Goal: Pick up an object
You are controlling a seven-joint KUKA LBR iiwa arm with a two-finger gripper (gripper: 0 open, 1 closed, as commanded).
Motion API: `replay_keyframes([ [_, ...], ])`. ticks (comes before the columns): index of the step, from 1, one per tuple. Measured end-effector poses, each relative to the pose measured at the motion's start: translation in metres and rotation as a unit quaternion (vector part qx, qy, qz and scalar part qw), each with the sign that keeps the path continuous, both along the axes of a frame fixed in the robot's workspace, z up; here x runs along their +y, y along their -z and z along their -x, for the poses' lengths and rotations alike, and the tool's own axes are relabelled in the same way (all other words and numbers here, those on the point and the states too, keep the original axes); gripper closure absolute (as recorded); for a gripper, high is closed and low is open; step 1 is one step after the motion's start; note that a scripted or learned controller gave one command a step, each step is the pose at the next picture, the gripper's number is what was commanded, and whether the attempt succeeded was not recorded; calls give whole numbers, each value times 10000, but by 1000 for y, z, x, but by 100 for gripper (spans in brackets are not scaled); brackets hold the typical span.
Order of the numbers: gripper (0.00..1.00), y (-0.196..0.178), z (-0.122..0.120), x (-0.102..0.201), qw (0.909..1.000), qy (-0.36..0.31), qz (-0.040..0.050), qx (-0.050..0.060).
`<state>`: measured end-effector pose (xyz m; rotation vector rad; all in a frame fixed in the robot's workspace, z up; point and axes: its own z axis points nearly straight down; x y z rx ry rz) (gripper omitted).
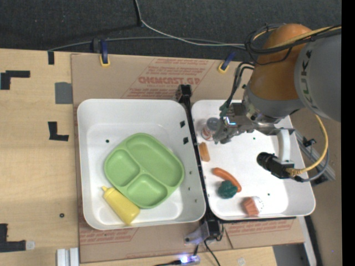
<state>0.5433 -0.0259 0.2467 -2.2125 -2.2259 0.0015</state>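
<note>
My gripper hangs low over the back left of the right bin, its dark fingers pointing down. Just left of it stands a small red and white can. An orange piece lies by the bin's left wall. Nearer the front lie an orange carrot-like piece, a dark green lump and a pink and white piece. I see nothing held between the fingers.
The left bin holds a green divided plate and a yellow bottle at its front left. A black camera part and cables hang off the arm over the right bin's right half.
</note>
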Motion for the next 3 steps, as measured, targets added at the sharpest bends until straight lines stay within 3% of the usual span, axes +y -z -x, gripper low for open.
replay_keyframes([
  [2, 100, 8, 18, 112, 10000, -6, 4, 8],
  [3, 0, 8, 17, 109, 10000, 17, 11, 3],
])
